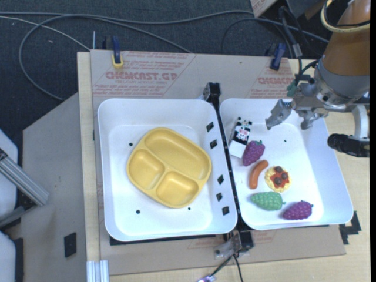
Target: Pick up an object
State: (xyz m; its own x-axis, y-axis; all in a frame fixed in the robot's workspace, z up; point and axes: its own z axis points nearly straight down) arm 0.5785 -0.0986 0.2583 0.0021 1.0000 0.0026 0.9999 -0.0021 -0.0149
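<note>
Lying loose: purple toy grapes point(253, 152)

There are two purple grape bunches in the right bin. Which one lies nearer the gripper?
The upper purple grape bunch, beside the black-and-white toy, lies nearer the gripper. The other purple bunch sits at the bin's front edge.

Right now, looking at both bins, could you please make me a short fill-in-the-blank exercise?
1. The yellow divided plate lies in the ____ bin.
2. The orange sausage lies between two bunches of ____ grapes.
3. The gripper hangs over the ____ bin.

Missing words: left; purple; right
</note>
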